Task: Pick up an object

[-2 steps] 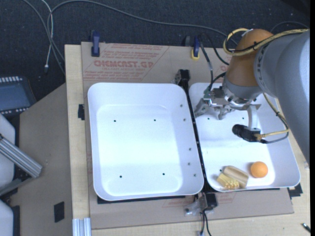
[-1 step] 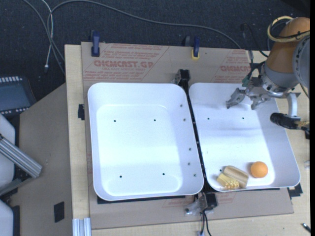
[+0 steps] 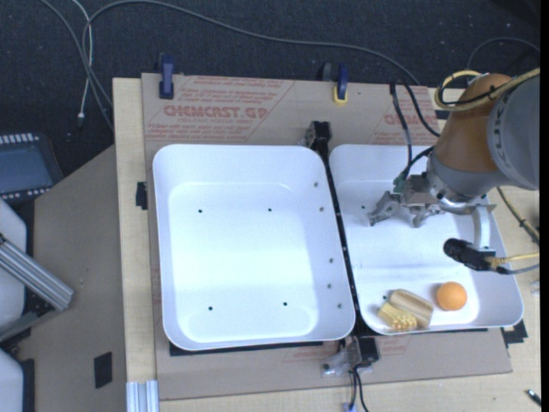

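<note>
My gripper (image 3: 399, 218) hangs over the upper middle of the right bin (image 3: 369, 256), its fingers spread open with only bare white floor between them. An orange ball (image 3: 451, 296) rests near the bin's front right corner. Left of the ball lies a tan bread-like piece (image 3: 412, 301), and a small yellow corn-like piece (image 3: 395, 317) touches its front side. All three sit well in front of the gripper, apart from it.
The left bin (image 3: 249, 247) sits beside the right one, separated by a dark divider (image 3: 339, 239). A black connector with a yellow cable (image 3: 470, 255) juts from the arm over the right bin's right side. Clamps (image 3: 340, 84) hold the back board.
</note>
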`<state>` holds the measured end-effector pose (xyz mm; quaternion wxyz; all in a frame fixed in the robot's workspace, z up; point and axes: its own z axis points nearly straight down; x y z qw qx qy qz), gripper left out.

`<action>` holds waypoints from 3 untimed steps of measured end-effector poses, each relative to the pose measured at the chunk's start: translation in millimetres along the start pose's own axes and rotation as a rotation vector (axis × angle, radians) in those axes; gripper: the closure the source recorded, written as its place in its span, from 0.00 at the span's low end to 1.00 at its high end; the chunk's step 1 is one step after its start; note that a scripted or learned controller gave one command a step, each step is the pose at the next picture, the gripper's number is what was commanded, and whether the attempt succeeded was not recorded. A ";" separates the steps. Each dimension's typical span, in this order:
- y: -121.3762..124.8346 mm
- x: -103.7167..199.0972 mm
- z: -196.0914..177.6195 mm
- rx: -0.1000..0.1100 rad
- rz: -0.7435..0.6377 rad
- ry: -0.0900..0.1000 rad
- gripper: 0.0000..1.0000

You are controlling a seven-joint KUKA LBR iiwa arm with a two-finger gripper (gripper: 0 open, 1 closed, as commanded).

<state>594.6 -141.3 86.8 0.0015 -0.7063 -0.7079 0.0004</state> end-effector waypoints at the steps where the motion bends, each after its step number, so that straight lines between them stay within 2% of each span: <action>1: 1.3 -1.9 -12.0 -0.005 0.002 -0.002 1.00; 2: -5.4 100.7 -107.3 -0.011 -0.006 0.000 1.00; 3: -34.3 190.5 -121.5 -0.004 -0.006 0.001 1.00</action>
